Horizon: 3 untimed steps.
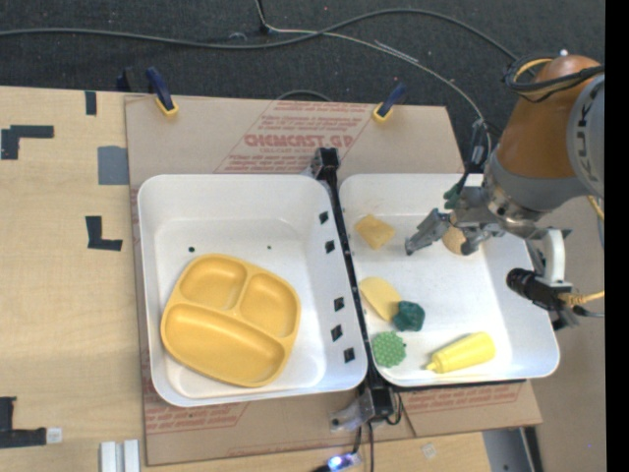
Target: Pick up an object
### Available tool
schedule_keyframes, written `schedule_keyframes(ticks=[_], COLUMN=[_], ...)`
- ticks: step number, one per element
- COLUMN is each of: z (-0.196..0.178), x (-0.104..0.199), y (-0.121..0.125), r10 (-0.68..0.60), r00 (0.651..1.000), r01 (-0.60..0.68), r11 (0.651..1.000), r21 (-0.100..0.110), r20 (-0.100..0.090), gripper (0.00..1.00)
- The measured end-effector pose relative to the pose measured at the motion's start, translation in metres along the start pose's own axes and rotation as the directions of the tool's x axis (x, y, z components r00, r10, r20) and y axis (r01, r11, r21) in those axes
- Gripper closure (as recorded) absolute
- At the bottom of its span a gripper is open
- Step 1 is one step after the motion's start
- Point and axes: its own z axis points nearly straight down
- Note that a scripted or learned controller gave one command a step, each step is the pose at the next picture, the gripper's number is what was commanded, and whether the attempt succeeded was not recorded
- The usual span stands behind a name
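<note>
Overhead, gripper (447,236) in right bin (511,362), fingers spread, tan object (454,241) between them, grip unclear. Nearby: yellow block (373,231), yellow wedge (380,297), teal piece (409,315), green ball (388,348), corn (461,352). Left bin (157,214): yellow tray (230,319).

This looks like a robotics laboratory, not a home. In the middle of the frame, two white bins (157,214) sit on a brown cardboard sheet (295,136), which is fixed at the top by two blue and yellow clamps (162,94). Black cables (295,29) run over a dark floor along the upper part. At the left, the wooden bench (59,293) carries black and grey tape marks (25,138). At the right edge stands an industrial robot arm (550,136), grey and orange.
</note>
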Motion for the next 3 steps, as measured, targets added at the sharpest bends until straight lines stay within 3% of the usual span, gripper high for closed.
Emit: schedule_keyframes(ticks=[1,3], z=[-0.008,0.102], x=[0.000,0.002], y=[0.003,-0.004], r10=[-0.004,-0.003], r00=[1.000,1.000], r01=[0.004,0.003], r11=[1.000,1.000], r21=[-0.014,-0.009], r20=[0.002,0.002], gripper=[0.00,0.00])
